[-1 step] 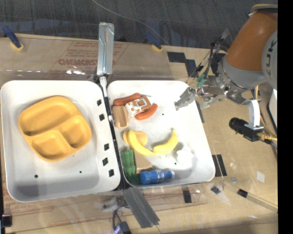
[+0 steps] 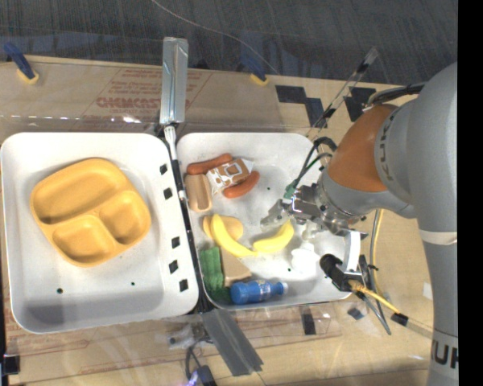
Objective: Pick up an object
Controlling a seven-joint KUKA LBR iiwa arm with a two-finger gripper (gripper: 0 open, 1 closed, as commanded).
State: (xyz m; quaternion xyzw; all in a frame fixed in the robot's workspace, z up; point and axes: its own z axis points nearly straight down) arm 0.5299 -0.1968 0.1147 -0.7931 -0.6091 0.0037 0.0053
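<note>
The right bin (image 2: 249, 145) holds several toy foods. Two red sausages (image 2: 213, 165) lie near its back left with a white wrapper (image 2: 228, 175) between them and a tan bun piece (image 2: 197, 190) beside them. A yellow banana (image 2: 225, 236) and a second banana (image 2: 274, 240) lie in the middle. A green item (image 2: 212, 268) and a blue bottle (image 2: 258, 290) rest along the front wall. My gripper (image 2: 283, 213) hangs low in the bin just above the second banana's right end, with the grey and orange wrist (image 2: 362, 163) behind it. Nothing visibly rides in it.
The left bin (image 2: 105, 296) carries a yellow divided tray (image 2: 88, 211). A metal divider (image 2: 174, 79) stands between the bins at the back. Cables and a black fitting (image 2: 338, 272) trail off the wrist over the right bin's front right corner.
</note>
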